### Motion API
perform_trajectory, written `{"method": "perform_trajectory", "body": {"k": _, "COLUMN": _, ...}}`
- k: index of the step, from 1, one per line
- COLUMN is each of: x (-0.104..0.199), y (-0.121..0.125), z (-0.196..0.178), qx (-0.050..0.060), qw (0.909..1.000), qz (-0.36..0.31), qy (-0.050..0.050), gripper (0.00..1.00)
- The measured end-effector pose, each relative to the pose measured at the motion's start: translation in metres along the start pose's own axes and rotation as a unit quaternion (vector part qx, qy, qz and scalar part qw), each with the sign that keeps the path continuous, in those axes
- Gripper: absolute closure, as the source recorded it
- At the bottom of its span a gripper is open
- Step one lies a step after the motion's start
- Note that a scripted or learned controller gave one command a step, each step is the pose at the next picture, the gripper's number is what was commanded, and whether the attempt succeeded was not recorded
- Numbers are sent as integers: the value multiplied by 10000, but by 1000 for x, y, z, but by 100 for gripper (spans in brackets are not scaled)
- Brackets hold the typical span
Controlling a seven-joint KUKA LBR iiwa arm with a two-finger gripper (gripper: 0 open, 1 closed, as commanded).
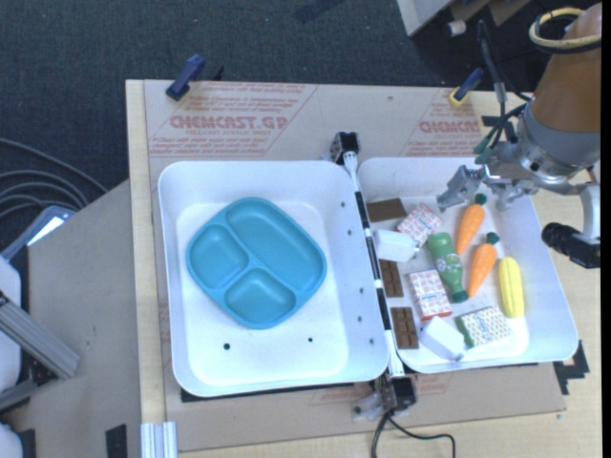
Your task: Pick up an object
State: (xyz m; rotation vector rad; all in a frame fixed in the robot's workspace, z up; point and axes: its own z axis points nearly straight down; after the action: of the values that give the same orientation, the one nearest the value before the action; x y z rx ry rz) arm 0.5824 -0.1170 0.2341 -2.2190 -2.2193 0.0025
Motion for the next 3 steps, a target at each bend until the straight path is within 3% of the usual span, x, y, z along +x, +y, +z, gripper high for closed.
{"method": "perform_trajectory", "body": {"k": 1, "x": -30, "y": -23, "z": 101, "qx": -3, "qw": 10000, "qz": 5, "qy": -2, "gripper": 0}}
{"method": "perform_trajectory", "body": {"k": 2, "x": -14, "y": -23, "z": 150, "qx": 3, "qw": 10000, "qz": 0, "qy": 3, "gripper": 0}}
{"method": "perform_trajectory", "body": {"k": 3, "x": -14, "y": -23, "z": 140, "qx": -1, "qw": 10000, "qz": 7, "qy": -1, "gripper": 100}}
